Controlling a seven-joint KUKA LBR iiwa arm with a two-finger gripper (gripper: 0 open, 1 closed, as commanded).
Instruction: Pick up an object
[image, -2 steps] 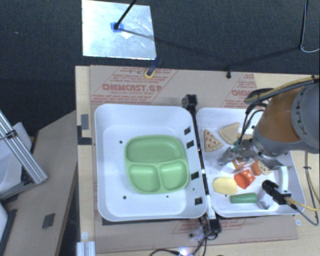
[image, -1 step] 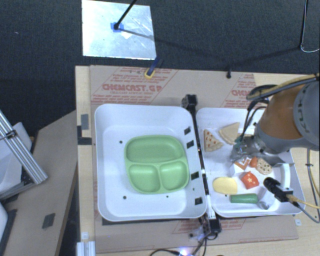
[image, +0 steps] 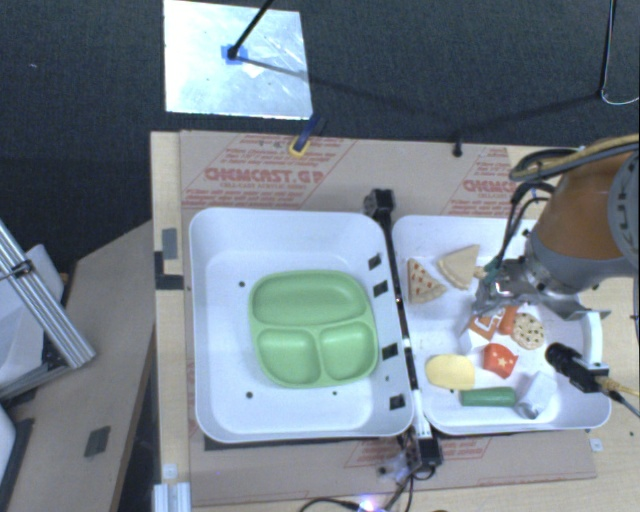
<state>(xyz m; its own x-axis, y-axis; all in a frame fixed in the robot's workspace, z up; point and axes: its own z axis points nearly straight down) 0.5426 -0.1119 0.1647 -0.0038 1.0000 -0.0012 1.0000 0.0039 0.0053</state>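
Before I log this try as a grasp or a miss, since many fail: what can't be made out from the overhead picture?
- Gripper: the wrist above hides its fingers, so open or shut is unreadable, as is any contact with the toys.
- Orange-and-white item: partly covered by the gripper; identity unclear.
- Arm: cut off by the right edge.
- Grey object by the green vegetable: too small to identify.

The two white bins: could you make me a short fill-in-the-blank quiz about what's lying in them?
The green divided plate lies in the ___ bin.
The plate has ___ compartments.
The pizza slice lies in the ___ bin.
The lemon is coloured ___.

Missing words: left; three; right; yellow.
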